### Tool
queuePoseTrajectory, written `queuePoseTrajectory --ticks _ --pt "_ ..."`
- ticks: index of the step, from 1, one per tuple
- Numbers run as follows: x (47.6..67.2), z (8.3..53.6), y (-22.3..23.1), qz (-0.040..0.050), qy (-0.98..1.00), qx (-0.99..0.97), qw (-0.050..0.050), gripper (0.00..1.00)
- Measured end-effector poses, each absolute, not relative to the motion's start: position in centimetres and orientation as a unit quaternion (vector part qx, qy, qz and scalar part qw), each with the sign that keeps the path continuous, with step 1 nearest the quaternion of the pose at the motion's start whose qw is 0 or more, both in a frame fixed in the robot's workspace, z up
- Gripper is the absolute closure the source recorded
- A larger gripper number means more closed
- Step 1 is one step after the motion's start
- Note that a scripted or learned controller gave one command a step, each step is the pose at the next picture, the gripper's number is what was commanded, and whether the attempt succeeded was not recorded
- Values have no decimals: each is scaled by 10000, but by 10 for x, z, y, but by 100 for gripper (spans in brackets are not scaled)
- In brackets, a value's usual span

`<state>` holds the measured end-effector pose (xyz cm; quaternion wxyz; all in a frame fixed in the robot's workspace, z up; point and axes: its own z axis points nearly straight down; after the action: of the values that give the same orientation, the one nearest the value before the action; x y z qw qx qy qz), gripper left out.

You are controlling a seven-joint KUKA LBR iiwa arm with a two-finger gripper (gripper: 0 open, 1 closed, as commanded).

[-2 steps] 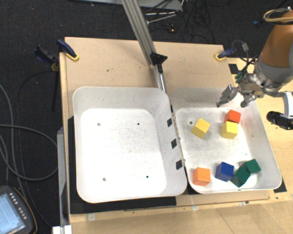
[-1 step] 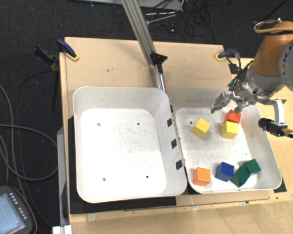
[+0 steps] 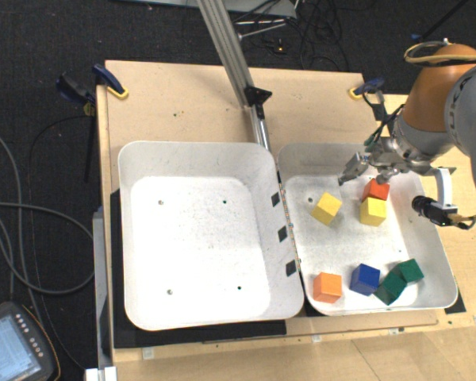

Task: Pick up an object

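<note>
The pincer point(image 3: 374, 171) is seen low over the right bin point(image 3: 436, 248), directly above a red block point(image 3: 378, 190); whether it is released or clenched cannot be told. A yellow block point(image 3: 373, 211) is pressed against the red block's near side, a second yellow block point(image 3: 328, 209) lying to its left.

No text, label, brand, number or sign can be read anywhere here
</note>
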<state>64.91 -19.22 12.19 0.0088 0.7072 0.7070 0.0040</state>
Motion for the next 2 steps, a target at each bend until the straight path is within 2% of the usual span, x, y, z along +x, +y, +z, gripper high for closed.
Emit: queuePoseTrajectory --ticks 1,2 --pt "650 131 -193 42 7073 7069 107 100" --pt "653 192 -201 18 7070 7072 38 100"
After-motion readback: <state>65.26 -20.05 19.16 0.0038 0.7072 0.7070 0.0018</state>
